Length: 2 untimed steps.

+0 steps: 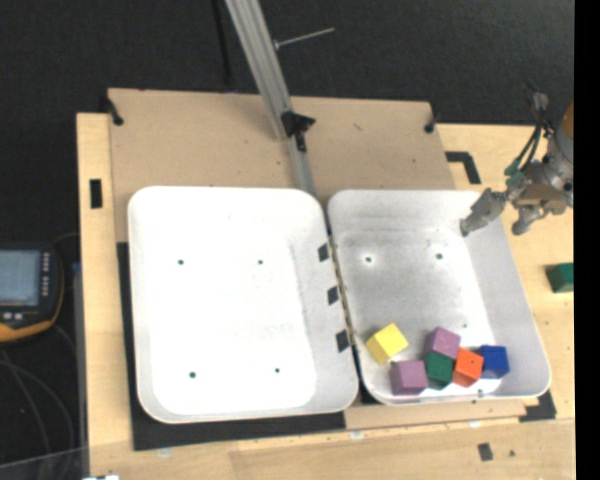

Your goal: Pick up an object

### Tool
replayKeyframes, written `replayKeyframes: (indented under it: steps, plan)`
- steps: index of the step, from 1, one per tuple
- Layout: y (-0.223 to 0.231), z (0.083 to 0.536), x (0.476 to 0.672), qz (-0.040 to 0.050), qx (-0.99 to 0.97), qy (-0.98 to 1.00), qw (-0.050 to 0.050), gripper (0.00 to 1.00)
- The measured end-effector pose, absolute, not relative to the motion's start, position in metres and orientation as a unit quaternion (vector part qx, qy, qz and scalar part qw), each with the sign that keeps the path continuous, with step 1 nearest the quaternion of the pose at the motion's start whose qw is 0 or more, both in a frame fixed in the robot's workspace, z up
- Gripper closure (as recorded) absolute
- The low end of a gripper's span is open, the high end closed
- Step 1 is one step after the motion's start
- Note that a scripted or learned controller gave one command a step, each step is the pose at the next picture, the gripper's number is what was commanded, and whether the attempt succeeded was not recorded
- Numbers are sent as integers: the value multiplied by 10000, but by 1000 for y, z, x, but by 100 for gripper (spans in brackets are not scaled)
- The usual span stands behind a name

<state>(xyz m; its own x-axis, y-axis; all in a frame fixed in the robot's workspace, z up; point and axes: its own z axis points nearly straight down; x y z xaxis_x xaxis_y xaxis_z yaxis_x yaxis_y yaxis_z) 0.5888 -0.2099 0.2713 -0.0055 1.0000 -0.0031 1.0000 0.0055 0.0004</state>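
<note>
Six small blocks, among them a yellow block (387, 343), huddle at the near end of the right bin (400, 238), well apart from the gripper (502, 213) poised with fingers spread and empty over that bin's far right rim.

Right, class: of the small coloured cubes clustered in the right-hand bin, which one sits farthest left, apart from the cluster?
The small yellow cube. It lies alone, left of the purple, green, orange and blue cubes, which are bunched together.

At the frame's right edge, the grey metal two-finger gripper (500, 216) hangs with its two fingers (478, 214) splayed apart, pointing down and leftward, holding nothing.
</note>
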Motion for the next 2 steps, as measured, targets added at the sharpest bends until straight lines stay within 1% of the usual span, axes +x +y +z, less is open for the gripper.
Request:
replayKeyframes:
  steps: [1, 2]
  plan:
    - [-142, 194, 554, -15, 7047, 7095, -44, 0]
    - [-146, 199, 556, 4, 7073, 7069, 5, 0]
